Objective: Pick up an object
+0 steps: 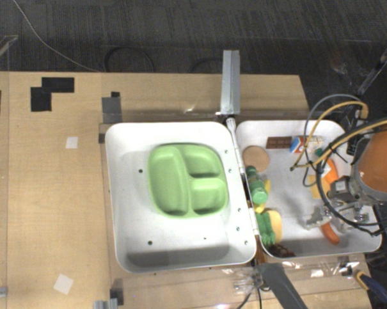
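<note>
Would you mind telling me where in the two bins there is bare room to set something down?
Left bin: a bare white band along the near wall below the green divided plate, plus its left strip. Right bin: a bare patch mid-floor. Crowded along the divider, with the green bottle, and at the right, around the gripper.

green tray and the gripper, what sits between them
In the camera view, between the green tray and the gripper lie a green bottle and a yellow-green toy.
</note>
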`<state>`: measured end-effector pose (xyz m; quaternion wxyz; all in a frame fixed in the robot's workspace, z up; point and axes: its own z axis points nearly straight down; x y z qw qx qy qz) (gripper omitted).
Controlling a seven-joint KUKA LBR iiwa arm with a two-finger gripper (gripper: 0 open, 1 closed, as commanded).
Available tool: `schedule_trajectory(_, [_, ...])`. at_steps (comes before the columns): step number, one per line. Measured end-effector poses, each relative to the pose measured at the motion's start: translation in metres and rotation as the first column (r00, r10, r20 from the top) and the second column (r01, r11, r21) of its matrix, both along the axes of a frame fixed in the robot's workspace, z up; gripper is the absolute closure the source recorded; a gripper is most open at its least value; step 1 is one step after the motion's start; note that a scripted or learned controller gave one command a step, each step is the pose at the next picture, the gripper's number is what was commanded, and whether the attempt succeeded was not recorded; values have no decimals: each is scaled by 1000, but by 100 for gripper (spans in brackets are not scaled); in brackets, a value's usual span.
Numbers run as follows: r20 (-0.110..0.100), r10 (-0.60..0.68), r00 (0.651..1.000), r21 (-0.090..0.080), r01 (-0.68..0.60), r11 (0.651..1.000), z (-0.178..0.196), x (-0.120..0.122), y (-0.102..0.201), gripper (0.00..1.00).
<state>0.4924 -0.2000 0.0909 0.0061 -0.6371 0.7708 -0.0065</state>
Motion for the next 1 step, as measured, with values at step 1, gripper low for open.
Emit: schedule_trajectory(1, [2,115,993,-1,-115,993,0,1,-3,0])
